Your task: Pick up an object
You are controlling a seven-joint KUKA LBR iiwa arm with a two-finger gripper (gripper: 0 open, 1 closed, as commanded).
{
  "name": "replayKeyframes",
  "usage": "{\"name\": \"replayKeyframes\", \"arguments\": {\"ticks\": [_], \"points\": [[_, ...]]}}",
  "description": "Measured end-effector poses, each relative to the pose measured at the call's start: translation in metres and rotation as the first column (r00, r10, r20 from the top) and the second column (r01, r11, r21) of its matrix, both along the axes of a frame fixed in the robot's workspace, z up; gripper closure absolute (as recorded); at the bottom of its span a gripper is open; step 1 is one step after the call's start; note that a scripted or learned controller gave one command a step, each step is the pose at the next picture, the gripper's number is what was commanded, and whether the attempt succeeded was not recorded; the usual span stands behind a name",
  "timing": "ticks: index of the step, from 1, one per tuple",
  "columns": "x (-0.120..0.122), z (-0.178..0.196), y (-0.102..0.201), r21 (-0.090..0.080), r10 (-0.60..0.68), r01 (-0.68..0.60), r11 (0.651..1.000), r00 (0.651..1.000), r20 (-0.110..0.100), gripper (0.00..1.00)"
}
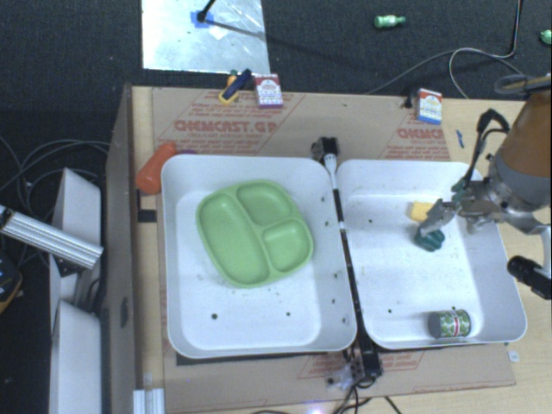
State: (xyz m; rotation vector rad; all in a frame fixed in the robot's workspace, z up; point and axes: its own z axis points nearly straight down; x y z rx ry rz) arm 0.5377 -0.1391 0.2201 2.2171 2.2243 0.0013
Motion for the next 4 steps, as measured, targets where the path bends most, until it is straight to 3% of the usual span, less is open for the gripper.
{"name": "replayKeyframes", "arguments": {"ticks": [1, 2, 3, 4], "points": [[0.048, -0.076, -0.021, 0.000, 0.000, 0.000, 1.000, 1.000, -0.002, 0.00], [0.044, -0.136, -0.018, 0.000, -0.002, 0.002, 1.000, 1.000, 0.000, 0.00], [0.045, -0.125, -0.018, -0.001, -0.001, 0.001, 1.000, 1.000, 0.002, 1.00], [0.045, -0.034, 0.087, 0.002, 0.002, -0.002, 1.000, 1.000, 0.004, 1.00]]}}
